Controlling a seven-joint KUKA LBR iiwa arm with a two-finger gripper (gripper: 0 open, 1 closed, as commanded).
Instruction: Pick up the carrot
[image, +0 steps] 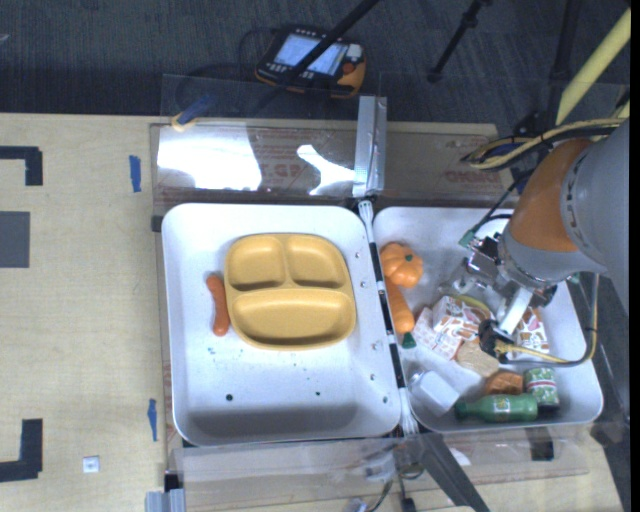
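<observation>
The carrot (400, 307) is a short orange piece with a green tip at its near end. It lies along the left wall of the right bin (580, 400), just below a small orange pumpkin (401, 263). My gripper (474, 283) hangs over the middle of the right bin, to the right of the carrot and apart from it, above some printed snack packets (452, 330). The grey wrist with its orange band covers the bin's far right part. Nothing shows between the gripper and the carrot.
A green bottle (497, 406), a small can (541, 384), a brown bread piece (503, 382) and a white item (432, 388) lie at the right bin's near side. The left bin (190, 380) holds a yellow divided plate (290, 290) and an orange-red sausage (218, 304).
</observation>
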